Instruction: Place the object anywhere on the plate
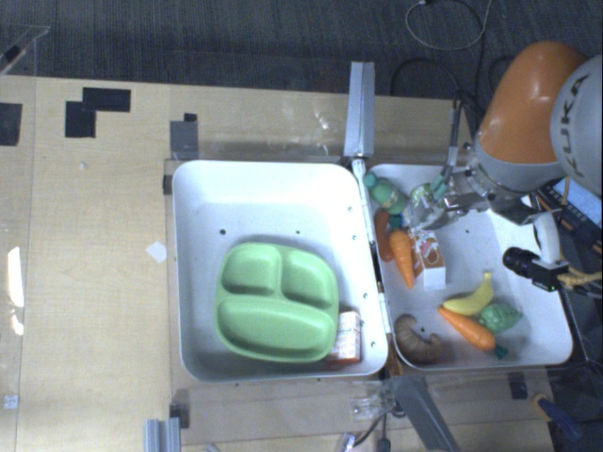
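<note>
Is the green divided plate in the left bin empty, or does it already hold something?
Empty. The green divided plate shows three bare compartments; a small orange-and-white box lies beside its right edge.

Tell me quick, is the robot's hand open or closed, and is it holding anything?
Hand: cannot be told whether it is open or closed. It sits low in the right bin, above the toy food, and nothing is visibly held in it.

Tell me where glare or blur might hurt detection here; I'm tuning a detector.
Camera view: bright glare washes the white right bin; a glare streak marks the clear panel at left; the green divided plastic plate is evenly lit; the small items around the gripper look soft and hard to separate.
</note>
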